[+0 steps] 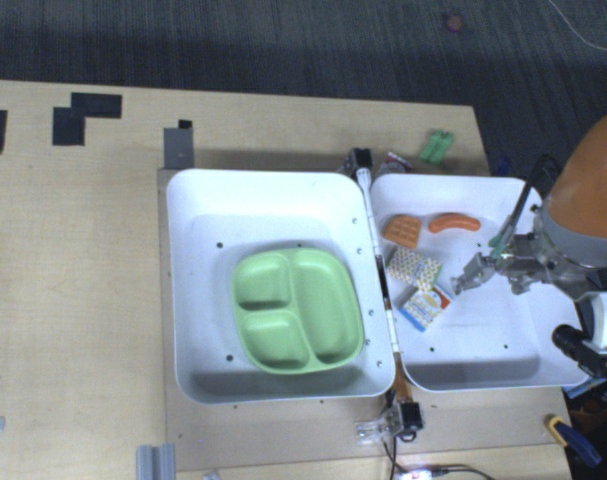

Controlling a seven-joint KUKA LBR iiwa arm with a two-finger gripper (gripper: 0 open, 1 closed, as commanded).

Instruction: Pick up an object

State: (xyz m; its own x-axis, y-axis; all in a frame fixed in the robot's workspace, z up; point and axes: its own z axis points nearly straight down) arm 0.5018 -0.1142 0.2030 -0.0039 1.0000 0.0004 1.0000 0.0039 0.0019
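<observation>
Arm reaches in from right, hand [470,274] low, pointing left.

Even, diffuse overhead light is falling on the desk [83,268]; both white bins [273,198] are glaring slightly, washing out their rims. Soft shadows are pooling along the near inner walls. The whole frame is looking mildly blurred and grainy, with the dark floor [283,18] staying dim.

The arm [583,213] is grey, with a broad, rounded orange band above the wrist. A thin dark cable runs beside it. The pincer [467,276] is silvery-grey metal, and a black-and-white fitting sits lower on the arm.
</observation>
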